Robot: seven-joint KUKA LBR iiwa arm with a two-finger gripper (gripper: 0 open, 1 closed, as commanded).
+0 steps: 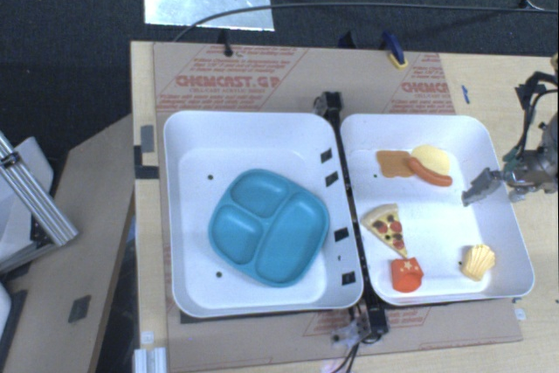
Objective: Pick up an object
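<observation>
Over on your left, working across to the right:

Left bin [188, 214]: white and shallow, sitting on the cardboard-covered bench [262, 79].

Blue plate [268, 225]: a three-compartment tray lying flat in the left bin, a bit toward the front. Nothing else in there with it.

Divider: the two bins touch along their inner walls, with a few black clips down the seam.

Right bin [507, 271]: same white tub, and this is where your pickable stuff is.

Pizza slice [386, 227]: toy wedge near the seam, tip pointing toward the front.

Red block [406, 274]: just in front of the pizza, close to the front wall.

Brown patch [394, 162]: flat piece toward the back of the bin, touching the hot dog.

Hot dog [429, 172]: sausage lying along the front edge of a yellow bun [432, 158].

Yellow shell-shaped piece [478, 261]: front right corner area, well apart from the rest.

Gripper [480, 186]: you'll see it over the right wall of the right bin, poking in from the edge, between the bun and the shell piece but touching neither. Can't tell if its fingers are spread or pressed together at this angle, and nothing shows between them.
</observation>
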